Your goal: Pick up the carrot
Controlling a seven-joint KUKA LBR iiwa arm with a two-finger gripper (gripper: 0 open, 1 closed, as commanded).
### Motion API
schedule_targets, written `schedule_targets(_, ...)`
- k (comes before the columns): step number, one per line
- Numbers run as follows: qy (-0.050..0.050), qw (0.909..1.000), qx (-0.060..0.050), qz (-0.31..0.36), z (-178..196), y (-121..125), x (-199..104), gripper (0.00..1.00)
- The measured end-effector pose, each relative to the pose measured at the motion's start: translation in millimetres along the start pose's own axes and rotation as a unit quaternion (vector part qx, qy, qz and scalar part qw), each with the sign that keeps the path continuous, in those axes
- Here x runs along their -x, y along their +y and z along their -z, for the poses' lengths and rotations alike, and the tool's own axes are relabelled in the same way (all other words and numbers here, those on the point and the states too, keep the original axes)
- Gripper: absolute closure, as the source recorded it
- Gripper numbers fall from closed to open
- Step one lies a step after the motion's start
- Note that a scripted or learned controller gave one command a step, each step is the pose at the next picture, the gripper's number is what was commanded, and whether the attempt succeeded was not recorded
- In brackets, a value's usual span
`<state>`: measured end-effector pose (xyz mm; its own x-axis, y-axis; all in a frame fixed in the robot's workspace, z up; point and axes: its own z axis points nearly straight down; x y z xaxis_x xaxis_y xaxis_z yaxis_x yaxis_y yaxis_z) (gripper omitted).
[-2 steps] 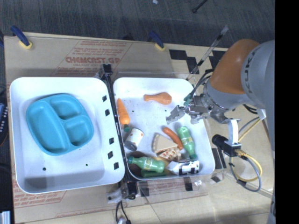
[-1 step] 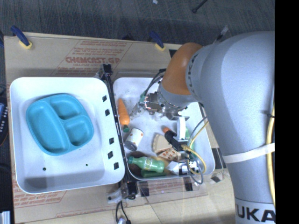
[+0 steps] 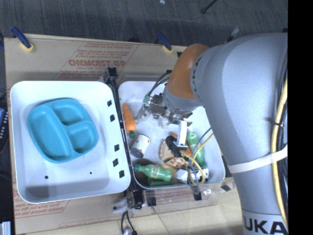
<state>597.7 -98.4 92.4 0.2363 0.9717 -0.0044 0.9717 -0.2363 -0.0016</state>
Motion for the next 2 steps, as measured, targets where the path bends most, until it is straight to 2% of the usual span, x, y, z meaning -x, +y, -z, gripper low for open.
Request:
schedule_targets(1, 0.001, 0.9903, 0.0, -0.139, -0.5, -5.3, -6.8, 0.0)
schedule_targets(2, 0.002, 0.9909, 0.0, -0.135, 9.2, -5.0, -7.9, 1.0)
